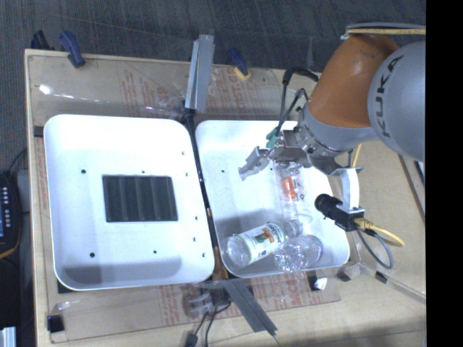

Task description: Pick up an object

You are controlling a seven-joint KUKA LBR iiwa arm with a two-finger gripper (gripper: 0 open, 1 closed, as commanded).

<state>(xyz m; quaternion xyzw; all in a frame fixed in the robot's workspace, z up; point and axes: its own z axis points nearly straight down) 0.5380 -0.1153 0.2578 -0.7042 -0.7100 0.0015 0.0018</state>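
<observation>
My gripper [252, 163] hangs over the upper middle of the right bin [217, 194], at the end of the grey arm with the orange band. Just right of it and below the wrist stands a clear bottle with an orange label [290, 191]. A clear bottle with a green and white label [257, 243] lies on its side at the bin's near edge. Beside that one lies a crumpled clear bottle [302, 251]. Nothing shows as held by the gripper.
The left bin [72, 157] holds a flat black ridged rectangle [139, 198] near its centre. A grey metal bar [200, 71] rises between the bins at the back. A black connector with a yellow cable [340, 213] hangs off the arm over the right bin's right rim.
</observation>
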